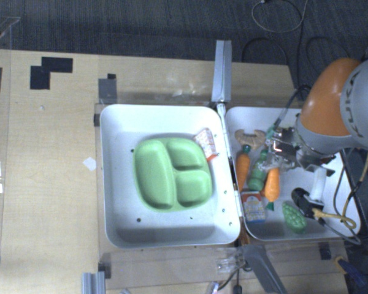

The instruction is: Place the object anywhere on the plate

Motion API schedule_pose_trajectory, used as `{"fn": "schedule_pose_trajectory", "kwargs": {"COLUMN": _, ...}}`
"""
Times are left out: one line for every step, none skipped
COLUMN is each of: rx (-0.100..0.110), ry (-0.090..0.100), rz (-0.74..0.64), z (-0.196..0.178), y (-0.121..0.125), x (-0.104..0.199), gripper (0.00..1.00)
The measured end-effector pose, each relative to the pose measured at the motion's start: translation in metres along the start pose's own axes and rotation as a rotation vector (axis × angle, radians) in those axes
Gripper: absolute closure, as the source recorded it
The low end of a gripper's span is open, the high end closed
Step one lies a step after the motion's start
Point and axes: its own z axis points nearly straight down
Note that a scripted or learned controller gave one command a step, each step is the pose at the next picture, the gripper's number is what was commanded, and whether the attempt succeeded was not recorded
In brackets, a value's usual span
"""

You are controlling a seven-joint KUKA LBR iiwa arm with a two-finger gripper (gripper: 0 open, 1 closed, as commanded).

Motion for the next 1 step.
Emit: {"fn": "schedule_pose_trajectory", "kwargs": {"rx": -0.002, "ry": 0.0, "rz": -0.352, "z": -0.0318, "y": 0.0015, "x": 0.0697, "gripper": 1.0}}
